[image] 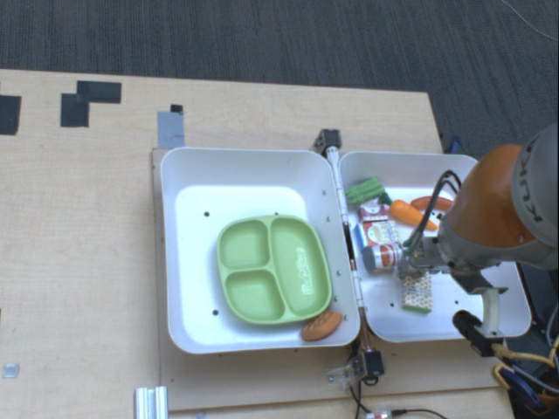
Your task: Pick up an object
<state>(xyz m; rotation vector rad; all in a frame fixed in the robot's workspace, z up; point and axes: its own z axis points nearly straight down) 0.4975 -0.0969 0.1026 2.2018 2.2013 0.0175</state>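
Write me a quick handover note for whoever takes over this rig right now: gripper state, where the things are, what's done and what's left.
Gripper: low in the right bin, over the clutter; whether it grips anything cannot be told from this view.
Right bin: small can on its side by the divider, red-and-white packet above it, green item at the top, carrot beside them, patterned sponge just below the gripper.
Left bin: green divided plate, with a brown bread-like piece at its lower right edge.
Done: arm is down among the objects.
Left: no object is seen lifted yet; confirm a grasp and raise it.
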